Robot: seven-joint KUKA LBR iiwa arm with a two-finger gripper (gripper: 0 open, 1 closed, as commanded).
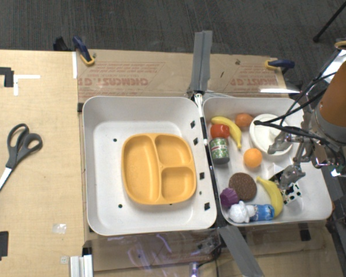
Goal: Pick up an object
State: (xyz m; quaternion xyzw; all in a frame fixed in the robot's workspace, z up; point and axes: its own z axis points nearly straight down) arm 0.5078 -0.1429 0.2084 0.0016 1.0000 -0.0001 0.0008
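I hang my claw [289, 176], its state unclear, above the curved yellow banana [271, 194] and should descend centred.

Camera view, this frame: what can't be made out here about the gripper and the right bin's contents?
- Gripper: small, tangled with cables; finger state and any contact with the banana below are unclear.
- Black-and-white object: partly behind the gripper, unidentifiable.
- White bowl: crossed by cables and a metal part; contents unclear.
- Arm: cut off by the right edge.
- Shaker jar: label too small.
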